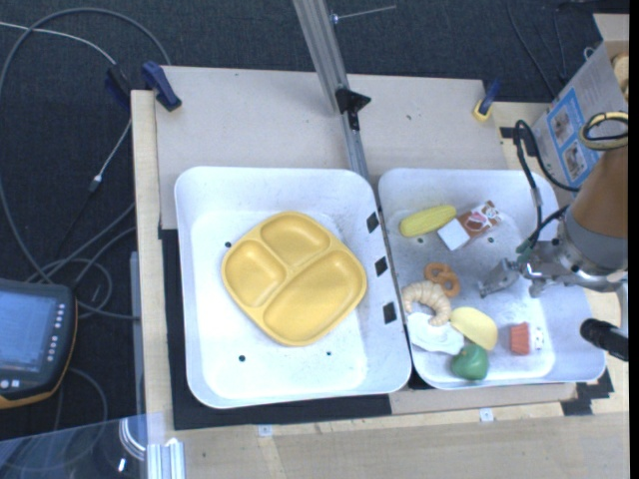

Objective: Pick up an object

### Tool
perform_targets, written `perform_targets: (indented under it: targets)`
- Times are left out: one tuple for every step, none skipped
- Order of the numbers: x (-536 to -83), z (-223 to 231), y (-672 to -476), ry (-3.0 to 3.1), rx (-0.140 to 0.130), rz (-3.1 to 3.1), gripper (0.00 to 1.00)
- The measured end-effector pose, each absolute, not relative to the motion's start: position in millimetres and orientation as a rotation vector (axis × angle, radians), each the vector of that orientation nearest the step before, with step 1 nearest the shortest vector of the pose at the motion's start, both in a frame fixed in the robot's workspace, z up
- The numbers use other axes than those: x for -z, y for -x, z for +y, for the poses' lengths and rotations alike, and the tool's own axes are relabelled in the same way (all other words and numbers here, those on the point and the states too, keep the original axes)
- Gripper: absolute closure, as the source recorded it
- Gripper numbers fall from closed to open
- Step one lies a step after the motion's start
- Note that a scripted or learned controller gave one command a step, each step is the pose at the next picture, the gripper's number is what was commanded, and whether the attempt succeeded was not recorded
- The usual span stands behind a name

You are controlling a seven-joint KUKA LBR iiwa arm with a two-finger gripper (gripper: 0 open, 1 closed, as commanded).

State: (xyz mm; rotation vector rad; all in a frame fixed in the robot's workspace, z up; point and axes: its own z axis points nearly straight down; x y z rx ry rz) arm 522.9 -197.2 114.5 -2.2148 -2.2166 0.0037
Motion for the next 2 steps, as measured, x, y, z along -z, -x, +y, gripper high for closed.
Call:
perform_targets:
  targets:
    - [-129.2, -197.9, -524.7, 2.220, 0.003, -2.223, 1.00]
    - [-193.7, -196.2, -528.3, 2.225, 0.006, -2.229, 1.00]
